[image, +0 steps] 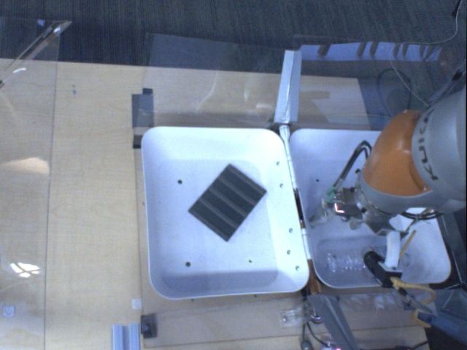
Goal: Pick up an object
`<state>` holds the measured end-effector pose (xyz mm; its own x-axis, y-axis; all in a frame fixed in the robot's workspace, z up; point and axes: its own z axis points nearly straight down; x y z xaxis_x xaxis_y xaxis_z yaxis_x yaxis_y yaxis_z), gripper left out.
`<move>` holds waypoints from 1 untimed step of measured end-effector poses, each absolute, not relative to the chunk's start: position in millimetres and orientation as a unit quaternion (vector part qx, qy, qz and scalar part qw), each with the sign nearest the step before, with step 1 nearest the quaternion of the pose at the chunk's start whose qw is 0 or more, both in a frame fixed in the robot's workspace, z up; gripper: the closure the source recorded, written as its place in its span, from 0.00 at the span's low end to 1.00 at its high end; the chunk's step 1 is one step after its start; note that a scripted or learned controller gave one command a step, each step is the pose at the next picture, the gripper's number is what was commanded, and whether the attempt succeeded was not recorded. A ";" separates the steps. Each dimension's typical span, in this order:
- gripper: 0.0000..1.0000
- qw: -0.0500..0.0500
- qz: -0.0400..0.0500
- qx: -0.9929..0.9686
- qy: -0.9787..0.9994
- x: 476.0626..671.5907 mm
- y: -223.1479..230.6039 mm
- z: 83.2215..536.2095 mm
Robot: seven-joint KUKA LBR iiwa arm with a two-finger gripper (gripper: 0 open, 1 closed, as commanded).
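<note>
My gripper [341, 208] hangs over the right bin [438, 268], near its left wall, its state unclear, while the dark ribbed slab [228, 201] lies tilted at the left bin's [164, 195] middle, bearing no legible writing.

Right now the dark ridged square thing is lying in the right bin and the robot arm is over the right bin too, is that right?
Not quite. In the camera view the dark ridged square lies in the left bin, not the right one. The rest holds: the arm is over the right bin.
</note>
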<state>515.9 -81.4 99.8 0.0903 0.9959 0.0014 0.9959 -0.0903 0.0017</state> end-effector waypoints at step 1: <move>0.00 0.004 0.005 0.772 0.635 573.6 -98.1 89.0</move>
